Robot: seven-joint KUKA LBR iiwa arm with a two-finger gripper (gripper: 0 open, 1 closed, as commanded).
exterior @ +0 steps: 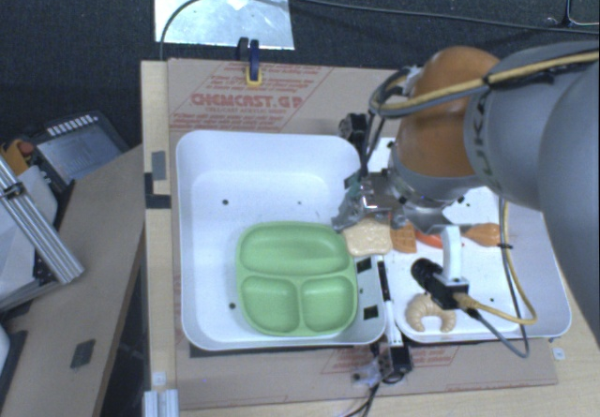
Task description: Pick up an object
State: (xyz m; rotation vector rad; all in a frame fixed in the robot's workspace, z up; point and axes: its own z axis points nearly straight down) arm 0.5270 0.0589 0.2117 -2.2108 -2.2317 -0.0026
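From the overhead camera view, two white bins sit side by side at mid-frame. In the left bin (211, 190) a green divided plate (295, 276) lies flat at lower centre, its long axis running roughly left to right. The right bin (548, 312) holds a croissant (429, 314) near the bottom edge, curled with its tips pointing up, and an orange carrot-like piece (483, 234). A beige bread-like piece (367, 238) lies at the divide between the bins. The arm (525, 125) enters from the right, wrist bent downward, the gripper (361, 204) just above the bread; whether its claw is open or closed cannot be told.
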